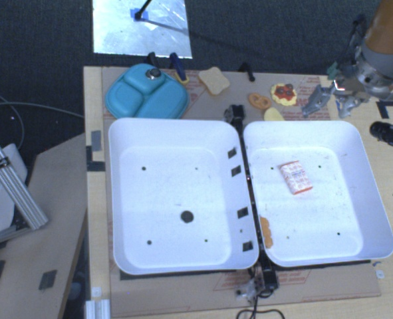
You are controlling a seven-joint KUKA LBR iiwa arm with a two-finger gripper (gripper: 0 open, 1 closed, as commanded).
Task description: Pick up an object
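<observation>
A small red-and-white packet (295,177) lies flat in the middle of the right bin (356,198). A dark round disc (187,216) rests on the floor of the left bin (136,178). An orange piece (266,232) leans against the right bin's left wall. My gripper (330,104) hangs just behind the right bin's back rim, well up and to the right of the packet. Its two fingers are spread open with nothing between them.
Behind the bins lie a blue divided plate (146,93), a toast slice (214,80), a small pizza toy (284,94), an orange snack (259,100) and a yellow piece (273,115). A shiny sheet (139,18) lies on the floor beyond.
</observation>
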